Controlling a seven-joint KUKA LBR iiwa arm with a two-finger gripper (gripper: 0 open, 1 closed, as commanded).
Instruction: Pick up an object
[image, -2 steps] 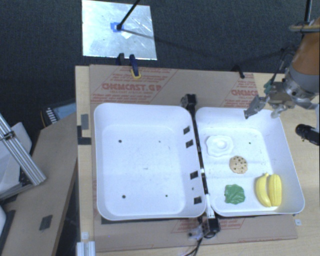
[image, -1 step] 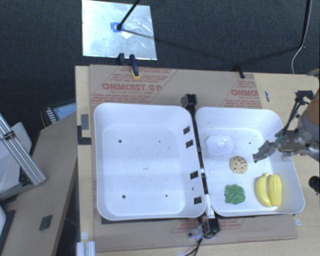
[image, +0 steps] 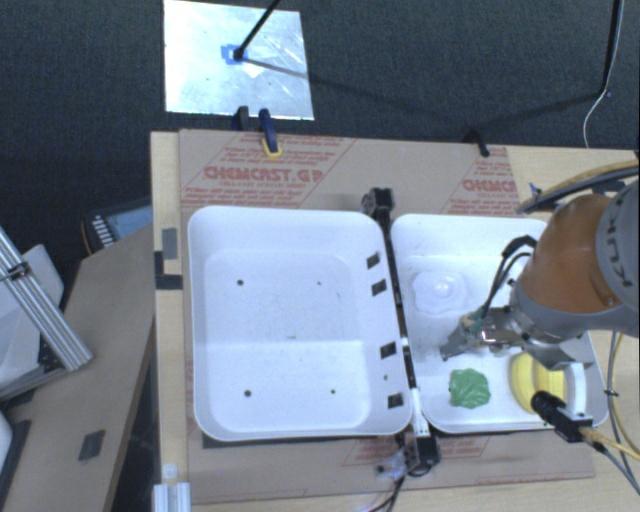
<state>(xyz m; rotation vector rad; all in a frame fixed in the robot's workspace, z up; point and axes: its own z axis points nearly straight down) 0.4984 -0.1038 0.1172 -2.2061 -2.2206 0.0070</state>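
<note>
Jaws (image: 462, 338) are reaching low into the right bin (image: 440, 245), and we are judging them parted and holding nothing, since no object is showing between the dark metal tips, though they are small in the view.

Going from the left, we are looking at the left bin (image: 290, 320), a shallow white tray with rounded corners and a smooth, slightly glossy floor. Dark clips are running down the seam where it meets the right bin, probably keeping the two from sliding apart on the surface (image: 330, 165), a brown printed board.

Inside the right bin, a pale translucent lid-like disc (image: 438, 290) is lying flat toward the far side, hard to read against the white. Nearer us, a green crumpled lump (image: 468, 388), soft-looking and irregular, is resting just below the jaws and apart from them. Beside it, a yellow rounded object (image: 528, 378) is sitting partly hidden under the wrist. We are judging the green piece the likeliest target.
</note>
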